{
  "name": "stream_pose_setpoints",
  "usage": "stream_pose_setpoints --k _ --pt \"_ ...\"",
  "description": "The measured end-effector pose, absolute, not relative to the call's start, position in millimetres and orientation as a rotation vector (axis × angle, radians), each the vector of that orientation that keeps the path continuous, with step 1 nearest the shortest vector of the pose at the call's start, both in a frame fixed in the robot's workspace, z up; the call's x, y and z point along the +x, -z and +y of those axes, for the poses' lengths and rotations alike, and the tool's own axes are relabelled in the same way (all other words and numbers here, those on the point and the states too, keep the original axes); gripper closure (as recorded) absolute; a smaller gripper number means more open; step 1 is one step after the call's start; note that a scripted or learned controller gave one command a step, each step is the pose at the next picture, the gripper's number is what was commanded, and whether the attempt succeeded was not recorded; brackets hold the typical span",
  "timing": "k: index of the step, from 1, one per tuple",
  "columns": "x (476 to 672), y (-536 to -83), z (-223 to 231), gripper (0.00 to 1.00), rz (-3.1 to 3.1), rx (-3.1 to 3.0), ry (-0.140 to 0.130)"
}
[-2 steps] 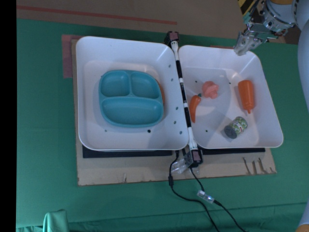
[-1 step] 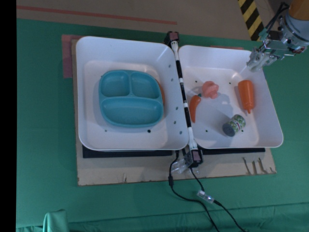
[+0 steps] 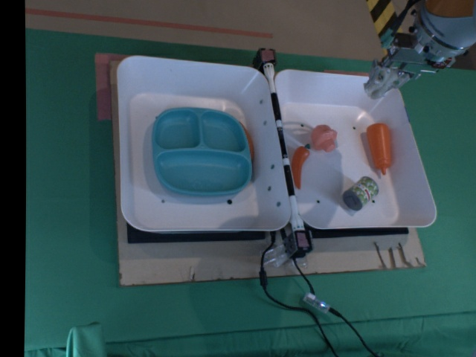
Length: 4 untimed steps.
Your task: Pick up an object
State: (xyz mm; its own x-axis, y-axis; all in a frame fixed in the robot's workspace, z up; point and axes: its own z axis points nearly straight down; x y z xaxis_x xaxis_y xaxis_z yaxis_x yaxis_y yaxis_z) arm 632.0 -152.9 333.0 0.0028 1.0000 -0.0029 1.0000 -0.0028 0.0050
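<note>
In the right bin (image 3: 335, 95) lie an orange bottle (image 3: 379, 146) at the right, a pink toy (image 3: 323, 137) near the middle, an orange-red chili pepper (image 3: 299, 166) beside the divider, and a small patterned can (image 3: 361, 193) on its side toward the front. My gripper (image 3: 381, 82) hangs above the bin's far right corner, well above and behind the orange bottle. Nothing shows between its fingers.
The left bin (image 3: 141, 80) holds a teal divided plate (image 3: 201, 152). A rail with black-and-white marks (image 3: 281, 136) runs between the bins. Cables (image 3: 312, 303) trail over the green cloth at the front. Yellow-black hazard tape (image 3: 378, 2) lies at the back right.
</note>
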Motion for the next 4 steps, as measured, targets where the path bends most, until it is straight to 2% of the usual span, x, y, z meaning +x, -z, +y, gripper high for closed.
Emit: stream_pose_setpoints --k 1,2,3,4 --pt "692.0 -354 -188 1.0 2.213 2.221 0.0" --pt "700.6 -363 -187 1.0 2.214 2.22 0.0" --pt "612.7 -343 -187 1.0 2.215 2.224 0.001" --pt "553.0 -313 -187 1.0 2.215 2.224 0.001"
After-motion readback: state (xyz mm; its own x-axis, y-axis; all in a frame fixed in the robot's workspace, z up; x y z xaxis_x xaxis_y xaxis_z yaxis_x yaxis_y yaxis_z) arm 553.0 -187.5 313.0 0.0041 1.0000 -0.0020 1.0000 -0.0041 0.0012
